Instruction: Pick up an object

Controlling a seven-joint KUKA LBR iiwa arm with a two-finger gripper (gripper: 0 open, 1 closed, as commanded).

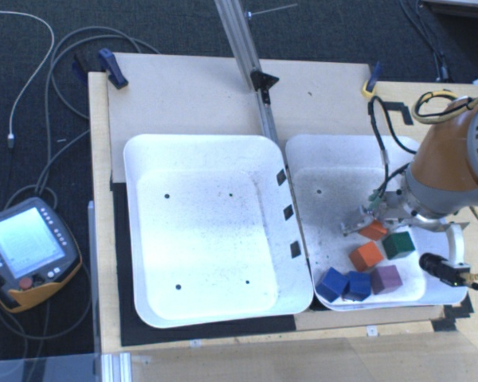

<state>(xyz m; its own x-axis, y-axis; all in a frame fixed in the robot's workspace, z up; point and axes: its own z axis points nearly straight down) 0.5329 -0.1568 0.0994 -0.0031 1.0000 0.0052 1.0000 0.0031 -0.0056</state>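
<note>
Dark carpet surrounds the wooden bench (215, 94). Left bin (207, 229) bare white. Right bin (334, 165) holds the blocks at its near end: two orange blocks (367, 255), green block (399, 245), purple block (386, 278), two blue blocks (342, 285). Gripper (374, 217) sits low over the upper orange block, touching or just above; finger state cannot be told.

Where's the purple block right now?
In the camera view, the purple block lies near the right bin's front edge, just right of the blue blocks and below the green block.
</note>
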